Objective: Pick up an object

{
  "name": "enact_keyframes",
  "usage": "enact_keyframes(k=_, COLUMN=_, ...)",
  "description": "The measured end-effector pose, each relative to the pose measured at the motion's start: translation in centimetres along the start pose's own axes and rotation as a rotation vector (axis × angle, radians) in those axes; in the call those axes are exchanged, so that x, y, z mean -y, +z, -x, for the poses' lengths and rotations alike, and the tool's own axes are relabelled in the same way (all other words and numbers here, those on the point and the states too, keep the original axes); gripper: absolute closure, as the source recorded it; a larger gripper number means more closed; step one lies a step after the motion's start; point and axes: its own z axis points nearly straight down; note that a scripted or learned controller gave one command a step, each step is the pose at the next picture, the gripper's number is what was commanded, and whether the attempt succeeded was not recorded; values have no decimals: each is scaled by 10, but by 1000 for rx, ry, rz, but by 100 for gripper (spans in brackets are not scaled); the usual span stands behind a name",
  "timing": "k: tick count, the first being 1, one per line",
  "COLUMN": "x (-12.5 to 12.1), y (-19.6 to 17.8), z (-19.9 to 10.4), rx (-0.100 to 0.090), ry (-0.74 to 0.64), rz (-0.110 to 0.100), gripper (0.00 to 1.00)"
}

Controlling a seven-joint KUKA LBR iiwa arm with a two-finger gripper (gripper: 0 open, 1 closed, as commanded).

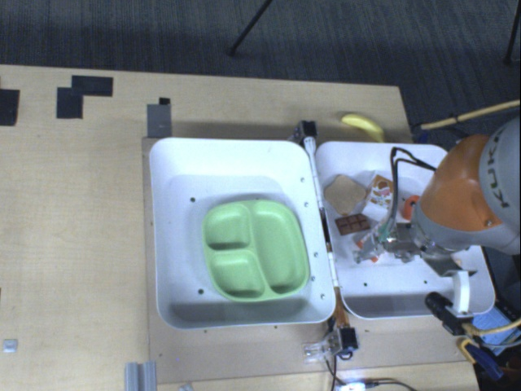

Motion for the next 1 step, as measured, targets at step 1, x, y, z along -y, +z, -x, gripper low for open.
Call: enact_keyframes(k=1, x=-2, y=-10, z=-1, rx=0, ry=-2, rz=4, gripper=100)
